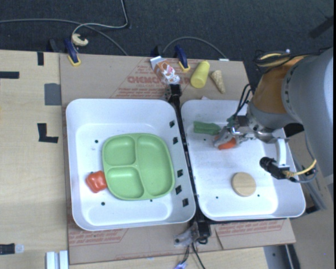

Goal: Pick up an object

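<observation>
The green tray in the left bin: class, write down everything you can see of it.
The green tray is pale green, looks like smooth plastic, and has rounded corners. Raised ridges split it into three compartments, one long and two smaller. It lies flat, slightly turned, on the floor of the left bin. An orange-red toy lies against its lower-left edge.

The gripper point(228, 137) covers part of a small orange-red object point(228, 145) so that its shape cannot be told, the arm point(302, 94) is cut off by the right edge, and whether the object is held is unclear.
</observation>
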### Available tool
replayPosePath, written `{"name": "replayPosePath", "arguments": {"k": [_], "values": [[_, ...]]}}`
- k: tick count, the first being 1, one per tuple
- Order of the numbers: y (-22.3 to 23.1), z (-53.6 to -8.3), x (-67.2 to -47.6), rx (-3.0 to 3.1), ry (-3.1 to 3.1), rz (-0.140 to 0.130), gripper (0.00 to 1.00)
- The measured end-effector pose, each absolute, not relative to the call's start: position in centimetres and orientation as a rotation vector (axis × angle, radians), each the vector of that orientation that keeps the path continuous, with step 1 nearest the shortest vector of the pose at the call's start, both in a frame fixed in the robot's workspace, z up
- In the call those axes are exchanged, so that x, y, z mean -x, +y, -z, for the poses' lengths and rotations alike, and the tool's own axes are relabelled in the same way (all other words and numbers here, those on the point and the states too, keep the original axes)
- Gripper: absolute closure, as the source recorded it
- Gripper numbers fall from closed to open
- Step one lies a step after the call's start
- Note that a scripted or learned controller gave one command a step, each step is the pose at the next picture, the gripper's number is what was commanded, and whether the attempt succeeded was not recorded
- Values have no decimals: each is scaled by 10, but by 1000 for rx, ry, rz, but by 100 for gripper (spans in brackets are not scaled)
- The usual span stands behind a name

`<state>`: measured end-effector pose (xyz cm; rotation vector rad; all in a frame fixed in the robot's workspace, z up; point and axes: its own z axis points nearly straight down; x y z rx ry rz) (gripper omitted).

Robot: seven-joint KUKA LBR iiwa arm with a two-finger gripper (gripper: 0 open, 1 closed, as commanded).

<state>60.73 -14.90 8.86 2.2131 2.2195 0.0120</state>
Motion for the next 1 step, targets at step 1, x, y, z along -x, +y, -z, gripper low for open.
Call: {"name": "replayPosePath", "arguments": {"k": [1], "values": [[-66,-185,-613,-2219,2224,-1,100]]}}
